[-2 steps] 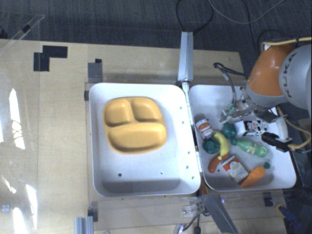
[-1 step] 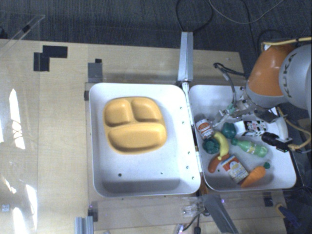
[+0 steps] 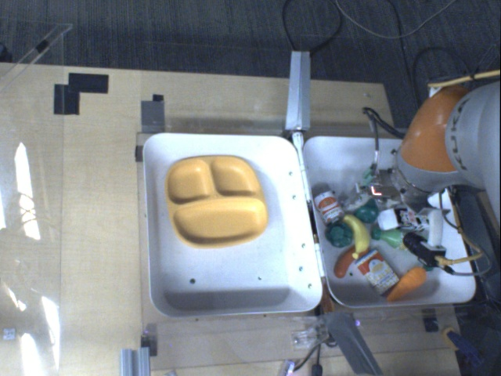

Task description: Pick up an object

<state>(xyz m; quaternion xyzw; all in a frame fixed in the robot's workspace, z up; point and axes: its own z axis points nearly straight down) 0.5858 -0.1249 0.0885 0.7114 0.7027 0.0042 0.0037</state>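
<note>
My claw (image 3: 389, 202) hangs low over the right bin (image 3: 462, 288) at the frame's right, whether spread or pinched I cannot tell, and the banana (image 3: 358, 233), carrot (image 3: 407, 283) and neighbours lie unlifted, so picking remains.

The grey robot arm with its orange band (image 3: 462, 135) is cut off by the right edge of the frame, so most of its length is out of sight. At the right of the frame, its wrist covers the upper right part of the shallow white right-hand bin (image 3: 344, 151), and the two-finger gripper (image 3: 389, 197) is lost among cables and small parts; its fingertips cannot be made out. The small red-and-white can (image 3: 328, 207) carries a label too small to read. The flat orange-and-white packet (image 3: 376, 271) has print too blurred to tell. The orange carrot-shaped toy (image 3: 407, 283) is partly hidden beneath a black cable.
</note>
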